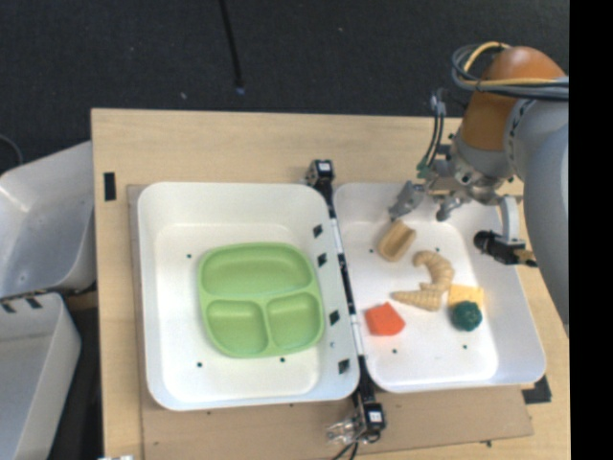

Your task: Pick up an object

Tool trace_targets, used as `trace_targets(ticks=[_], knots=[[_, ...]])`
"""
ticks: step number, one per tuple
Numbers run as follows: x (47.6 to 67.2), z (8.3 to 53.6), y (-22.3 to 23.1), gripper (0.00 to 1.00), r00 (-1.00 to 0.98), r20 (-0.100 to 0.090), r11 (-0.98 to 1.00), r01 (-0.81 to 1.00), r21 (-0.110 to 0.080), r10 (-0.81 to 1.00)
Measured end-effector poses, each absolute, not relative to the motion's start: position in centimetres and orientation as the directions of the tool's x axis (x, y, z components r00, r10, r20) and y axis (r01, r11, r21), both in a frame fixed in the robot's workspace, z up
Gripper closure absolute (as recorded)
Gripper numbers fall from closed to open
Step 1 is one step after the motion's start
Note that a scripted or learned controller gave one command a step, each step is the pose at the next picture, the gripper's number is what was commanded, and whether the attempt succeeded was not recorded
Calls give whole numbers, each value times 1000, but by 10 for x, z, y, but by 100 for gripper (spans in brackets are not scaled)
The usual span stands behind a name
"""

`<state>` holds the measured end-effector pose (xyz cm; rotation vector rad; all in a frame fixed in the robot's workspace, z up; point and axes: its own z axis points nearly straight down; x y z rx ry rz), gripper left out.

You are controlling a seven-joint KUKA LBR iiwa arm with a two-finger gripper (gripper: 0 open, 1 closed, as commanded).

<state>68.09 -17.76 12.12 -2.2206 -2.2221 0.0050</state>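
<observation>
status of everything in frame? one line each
gripper: above the right bin's far edge, fingers spread, holding nothing
green tray: flat in the left bin, upright
tan roll: lying in the right bin, just below the gripper
croissant: lying flat
cone: on its side
orange block: resting flat
yellow block: touching the green ball
green ball: at rest

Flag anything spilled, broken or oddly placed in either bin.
Nothing stands out. The green three-compartment plastic tray lies flat in the left white bin; the small toy food pieces sit loosely scattered in the right white bin, none spilled out.
</observation>
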Motion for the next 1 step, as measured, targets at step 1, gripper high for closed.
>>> trace_targets(ticks=[1], knots=[[681,101,-179,0,-2,-3,2,1000,0,1000]])
